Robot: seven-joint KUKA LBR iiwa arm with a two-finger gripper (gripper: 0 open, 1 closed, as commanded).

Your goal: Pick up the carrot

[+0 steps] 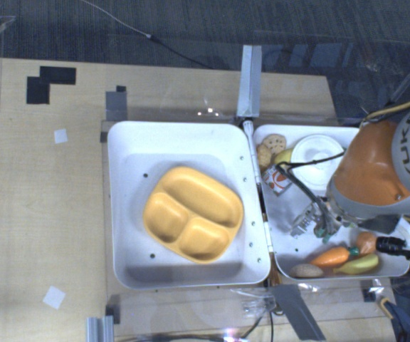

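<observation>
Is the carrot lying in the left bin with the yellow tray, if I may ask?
No, the carrot lies in the right bin, beside a banana.

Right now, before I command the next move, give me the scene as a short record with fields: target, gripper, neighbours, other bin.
target: carrot lying near the front edge of the right bin
gripper: gripper above the bin floor, up and left of the carrot, nothing seen held
neighbours: banana just right of the carrot, potato-like piece to its left
other bin: left bin holds a yellow divided tray
</observation>
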